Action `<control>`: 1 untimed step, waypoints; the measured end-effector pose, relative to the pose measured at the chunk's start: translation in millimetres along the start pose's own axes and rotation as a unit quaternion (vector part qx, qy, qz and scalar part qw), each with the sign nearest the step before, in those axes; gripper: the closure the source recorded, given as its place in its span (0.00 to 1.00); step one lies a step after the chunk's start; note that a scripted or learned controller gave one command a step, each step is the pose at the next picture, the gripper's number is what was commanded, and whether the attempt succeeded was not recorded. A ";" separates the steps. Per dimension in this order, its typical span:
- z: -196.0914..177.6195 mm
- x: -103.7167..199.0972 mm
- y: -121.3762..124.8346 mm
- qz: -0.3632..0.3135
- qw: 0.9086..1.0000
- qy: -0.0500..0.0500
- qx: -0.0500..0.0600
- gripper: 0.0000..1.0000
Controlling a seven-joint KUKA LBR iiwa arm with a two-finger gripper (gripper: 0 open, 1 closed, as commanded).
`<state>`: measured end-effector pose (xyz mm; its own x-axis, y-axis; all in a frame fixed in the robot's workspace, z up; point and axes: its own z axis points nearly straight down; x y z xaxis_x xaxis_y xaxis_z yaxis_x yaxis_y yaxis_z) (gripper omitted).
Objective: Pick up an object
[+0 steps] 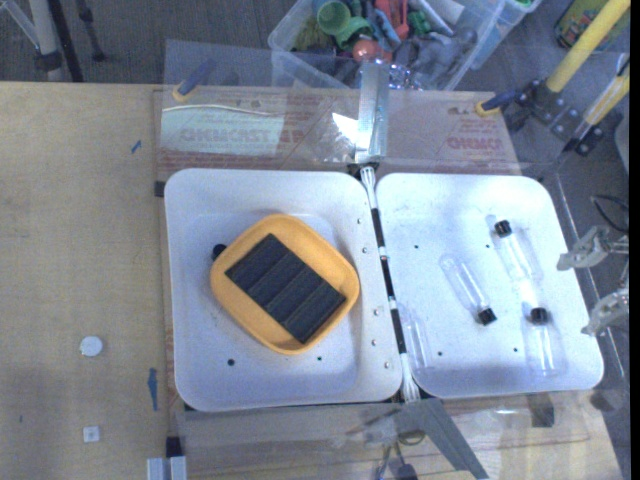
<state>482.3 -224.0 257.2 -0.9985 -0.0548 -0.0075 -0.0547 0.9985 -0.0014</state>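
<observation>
Two shallow white bins side by side on a tan bench (70, 218) – left bin (190, 368), right bin (430, 208). Faint pale grey gripper (598, 283) at the outer edge of the right bin, just over its rim; whether spread or pressed together, cannot tell. Nothing seen held by it.

Closest to the gripper, three clear plastic tubes with black caps in the right bin, none touching it:
- one tube (541, 343) just beside and below it
- a second tube (514, 256) near, slightly above
- a third tube (464, 284) farther in, tilted, cap toward the front

Well apart from the gripper, across the divide between the bins – a rounded yellow plastic tray with a dark ridged insert (285, 283), lying turned at an angle in the middle of the left bin.

Far beyond the bins, a clear tote of coloured toys (400, 18)
</observation>
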 end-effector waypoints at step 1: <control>0.0 0.0 0.0 0.000 1.000 0.000 0.000 0.00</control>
<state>482.3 -224.0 257.2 -0.9985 -0.0548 -0.0075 -0.0548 0.9985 -0.0014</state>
